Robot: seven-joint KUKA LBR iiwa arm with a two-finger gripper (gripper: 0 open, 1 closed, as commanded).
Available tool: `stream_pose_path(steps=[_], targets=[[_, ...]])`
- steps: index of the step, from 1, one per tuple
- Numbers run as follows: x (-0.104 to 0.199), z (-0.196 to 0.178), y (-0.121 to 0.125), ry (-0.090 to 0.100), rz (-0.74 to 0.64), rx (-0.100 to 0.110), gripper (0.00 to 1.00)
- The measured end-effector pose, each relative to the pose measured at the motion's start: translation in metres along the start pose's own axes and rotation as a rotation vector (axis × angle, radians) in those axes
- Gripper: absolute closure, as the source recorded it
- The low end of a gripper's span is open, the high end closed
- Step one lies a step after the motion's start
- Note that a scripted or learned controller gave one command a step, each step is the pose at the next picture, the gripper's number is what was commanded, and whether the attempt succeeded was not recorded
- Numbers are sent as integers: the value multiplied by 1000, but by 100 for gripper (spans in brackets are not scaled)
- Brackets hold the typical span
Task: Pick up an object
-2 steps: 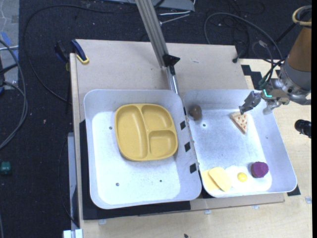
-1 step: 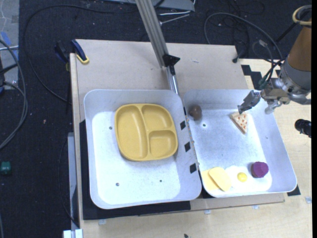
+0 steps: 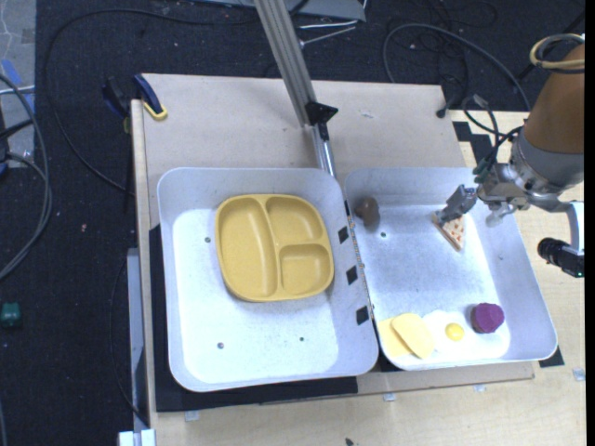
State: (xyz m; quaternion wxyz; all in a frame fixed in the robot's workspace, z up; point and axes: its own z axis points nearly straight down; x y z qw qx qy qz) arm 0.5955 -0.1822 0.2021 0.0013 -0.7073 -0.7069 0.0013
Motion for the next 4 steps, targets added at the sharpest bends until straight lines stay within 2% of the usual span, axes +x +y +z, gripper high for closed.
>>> stream_pose_path(steps=[1,2,3,4], targets=[[-5,49,-9,1,1,1,0],[-3,95,1,-3,-3,-6,0],[-2,84,1,-2,-3,-6,100],[-13,30,1,-3,0,-11,100]])
